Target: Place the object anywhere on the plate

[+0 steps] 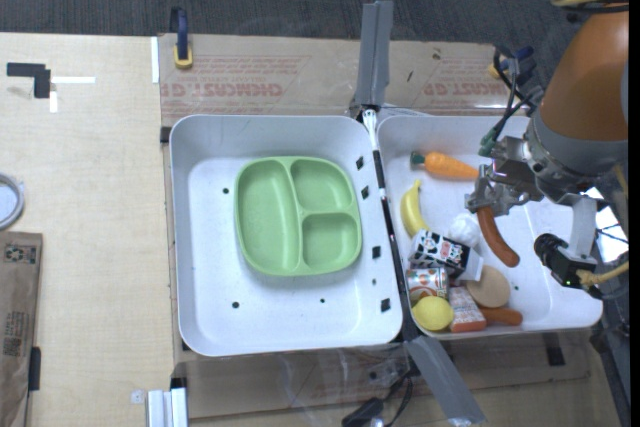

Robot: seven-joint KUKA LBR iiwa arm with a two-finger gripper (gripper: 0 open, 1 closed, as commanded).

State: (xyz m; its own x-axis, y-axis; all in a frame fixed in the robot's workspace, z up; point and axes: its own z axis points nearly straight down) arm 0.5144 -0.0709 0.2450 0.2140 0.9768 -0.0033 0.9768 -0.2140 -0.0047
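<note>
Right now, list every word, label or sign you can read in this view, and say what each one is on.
"CHEMCAST GP", printed in red and seen upside down and repeated, on the brown paper strip behind the bins.
A recycling-type symbol on the brown bag at the left edge; any wording beside it is too small to read.
Black-and-white carton: print too blurred to read.
Red packet: unreadable.
</note>
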